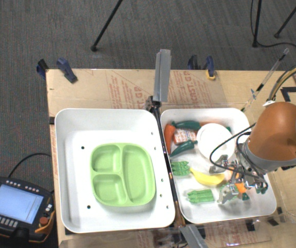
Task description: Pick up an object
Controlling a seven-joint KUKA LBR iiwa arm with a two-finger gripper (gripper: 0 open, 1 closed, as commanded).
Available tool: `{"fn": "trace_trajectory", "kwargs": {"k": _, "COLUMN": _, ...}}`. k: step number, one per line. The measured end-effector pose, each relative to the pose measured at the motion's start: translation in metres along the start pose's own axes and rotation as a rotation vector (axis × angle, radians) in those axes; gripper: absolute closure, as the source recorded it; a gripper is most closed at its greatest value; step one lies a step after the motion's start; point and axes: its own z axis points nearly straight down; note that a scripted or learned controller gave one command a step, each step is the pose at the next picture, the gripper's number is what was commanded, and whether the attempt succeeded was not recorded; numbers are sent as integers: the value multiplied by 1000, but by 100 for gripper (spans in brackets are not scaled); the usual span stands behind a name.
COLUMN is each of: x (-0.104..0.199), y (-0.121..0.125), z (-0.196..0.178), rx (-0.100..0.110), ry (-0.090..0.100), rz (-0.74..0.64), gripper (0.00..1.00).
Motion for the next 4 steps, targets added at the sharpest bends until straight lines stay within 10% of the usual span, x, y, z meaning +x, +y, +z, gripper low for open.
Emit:
{"fn": "trace_trajectory", "kwargs": {"k": 1, "x": -2, "y": 3, "z": -10, "rx": -1, "ry": -2, "rz": -8, "gripper": 100}}
{"fn": "trace_trajectory", "kwargs": {"k": 2, "x": 31, "y": 5, "z": 0, "rx": 0, "ry": 0, "rz": -27, "gripper": 100}}
{"fn": "trace_trajectory", "kwargs": {"k": 3, "x": -32, "y": 26, "z": 0, "rx": 0, "ry": -2, "rz": 60, "gripper": 100}}
{"fn": "trace_trajectory", "kwargs": {"k": 4, "x": -43, "y": -46, "z": -1, "rx": 3, "ry": -4, "rz": 22, "gripper": 100}}
